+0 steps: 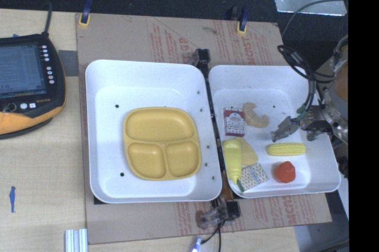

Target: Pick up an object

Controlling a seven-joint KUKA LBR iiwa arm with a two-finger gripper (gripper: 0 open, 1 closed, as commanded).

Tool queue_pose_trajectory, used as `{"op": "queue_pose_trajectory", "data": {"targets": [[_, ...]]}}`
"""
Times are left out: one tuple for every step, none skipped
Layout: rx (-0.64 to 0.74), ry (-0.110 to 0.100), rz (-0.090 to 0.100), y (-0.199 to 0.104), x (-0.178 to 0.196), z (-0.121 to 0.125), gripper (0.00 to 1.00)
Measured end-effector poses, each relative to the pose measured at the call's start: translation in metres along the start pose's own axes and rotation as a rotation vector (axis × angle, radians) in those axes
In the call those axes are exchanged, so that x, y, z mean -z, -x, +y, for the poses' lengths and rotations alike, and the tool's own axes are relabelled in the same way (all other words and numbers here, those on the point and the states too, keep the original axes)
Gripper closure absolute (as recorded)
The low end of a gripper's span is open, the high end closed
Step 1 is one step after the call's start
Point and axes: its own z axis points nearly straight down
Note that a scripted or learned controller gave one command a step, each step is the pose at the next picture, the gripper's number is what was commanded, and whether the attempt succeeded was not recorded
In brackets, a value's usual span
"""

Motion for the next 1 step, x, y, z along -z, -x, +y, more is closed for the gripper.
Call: {"op": "queue_pose_trajectory", "data": {"targets": [[0.001, 0.0, -0.002, -0.0142, -0.0549, 0.0714, 0.0]]}}
